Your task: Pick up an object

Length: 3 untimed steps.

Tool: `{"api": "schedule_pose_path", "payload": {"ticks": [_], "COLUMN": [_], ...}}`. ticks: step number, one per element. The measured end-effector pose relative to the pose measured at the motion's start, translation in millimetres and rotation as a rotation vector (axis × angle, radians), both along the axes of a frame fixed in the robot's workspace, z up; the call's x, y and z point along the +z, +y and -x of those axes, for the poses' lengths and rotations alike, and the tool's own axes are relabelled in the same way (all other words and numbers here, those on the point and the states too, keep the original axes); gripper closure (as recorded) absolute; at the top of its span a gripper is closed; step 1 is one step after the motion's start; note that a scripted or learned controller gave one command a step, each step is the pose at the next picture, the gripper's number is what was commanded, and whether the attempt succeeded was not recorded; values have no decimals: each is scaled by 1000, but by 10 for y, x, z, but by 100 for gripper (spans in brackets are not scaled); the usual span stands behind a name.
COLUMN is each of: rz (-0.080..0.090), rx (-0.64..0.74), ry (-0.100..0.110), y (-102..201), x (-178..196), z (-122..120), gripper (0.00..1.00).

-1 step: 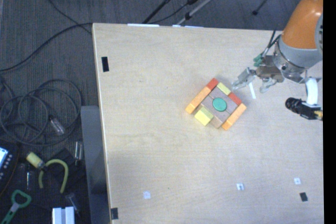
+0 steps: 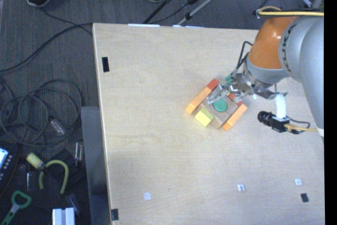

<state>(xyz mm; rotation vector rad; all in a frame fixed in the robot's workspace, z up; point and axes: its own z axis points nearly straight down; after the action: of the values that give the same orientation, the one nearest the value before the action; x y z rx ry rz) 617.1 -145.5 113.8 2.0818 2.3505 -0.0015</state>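
Pale wood bench (image 2: 158, 129). Toy block cluster (image 2: 216, 105) lies right of centre: orange bars, yellow block, green disc. Small black marker (image 2: 105, 64) near left edge.

A single camera hung high over the bench (image 2: 158, 166), tilted down at a slant from some distance. It took in the tabletop, the arm (image 2: 295, 50) entering from the right, and floor with cables (image 2: 37, 108) at left.
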Motion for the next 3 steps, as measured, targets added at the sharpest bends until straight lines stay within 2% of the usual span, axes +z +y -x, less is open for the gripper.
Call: {"api": "schedule_pose_path", "payload": {"ticks": [1,2,3], "rz": [4,6,10], "rx": [-22,35,35], "ry": [-45,-41,-48], "y": [-346,-439,-438], "x": [-47,-49,42], "z": [-110,-199,-214], "gripper": [0,0,100]}}
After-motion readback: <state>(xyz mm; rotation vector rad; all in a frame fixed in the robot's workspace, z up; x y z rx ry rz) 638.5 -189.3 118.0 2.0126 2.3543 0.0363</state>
